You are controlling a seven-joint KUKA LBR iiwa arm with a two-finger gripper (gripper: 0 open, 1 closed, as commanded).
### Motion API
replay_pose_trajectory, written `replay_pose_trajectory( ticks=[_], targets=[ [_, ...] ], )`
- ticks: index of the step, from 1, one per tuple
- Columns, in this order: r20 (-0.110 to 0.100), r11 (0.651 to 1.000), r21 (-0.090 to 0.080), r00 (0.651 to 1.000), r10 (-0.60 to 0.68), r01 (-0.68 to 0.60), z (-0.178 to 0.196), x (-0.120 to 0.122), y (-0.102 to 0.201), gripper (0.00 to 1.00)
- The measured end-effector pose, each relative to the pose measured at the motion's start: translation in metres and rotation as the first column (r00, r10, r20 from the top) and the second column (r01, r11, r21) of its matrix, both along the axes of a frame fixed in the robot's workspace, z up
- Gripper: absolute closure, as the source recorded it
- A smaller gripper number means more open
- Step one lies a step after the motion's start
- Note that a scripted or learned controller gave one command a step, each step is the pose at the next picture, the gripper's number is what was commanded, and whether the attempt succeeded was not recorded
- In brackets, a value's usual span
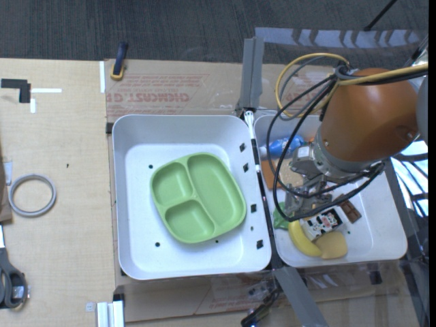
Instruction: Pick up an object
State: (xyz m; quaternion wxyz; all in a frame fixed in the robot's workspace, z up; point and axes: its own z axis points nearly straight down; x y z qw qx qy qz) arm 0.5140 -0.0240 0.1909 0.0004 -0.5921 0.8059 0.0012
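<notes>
Banana point(303, 240) lengthwise toward lower right

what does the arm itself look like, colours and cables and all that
The arm shows as a large rounded orange-brown shell above a grey metal wrist. Black cables and a yellow cable loop from its upper left side down toward the wrist. The gripper below is dark metal, partly tangled in the black cables. No markings are legible on it.

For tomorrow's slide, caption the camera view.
Arm's tool lowered into right bin clutter beside banana; green divided plate in left bin.
</notes>
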Motion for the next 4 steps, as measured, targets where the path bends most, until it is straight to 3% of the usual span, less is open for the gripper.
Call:
replay_pose_trajectory(
  ticks=[1, 2, 3, 4],
  targets=[
    [0.001, 0.934, 0.001, 0.934, 0.357, -0.357, 0.0, -0.036, 0.033, 1.0],
    [0.002, 0.756, 0.002, 0.756, 0.655, -0.655, 0.0, -0.036, 0.017, 1.0],
    [0.004, 0.553, 0.001, 0.553, 0.833, -0.833, 0.027, -0.036, 0.018, 1.0],
    [0.006, 0.145, 0.002, 0.145, 0.989, -0.989, 0.033, -0.021, -0.003, 1.0]
  ],
)
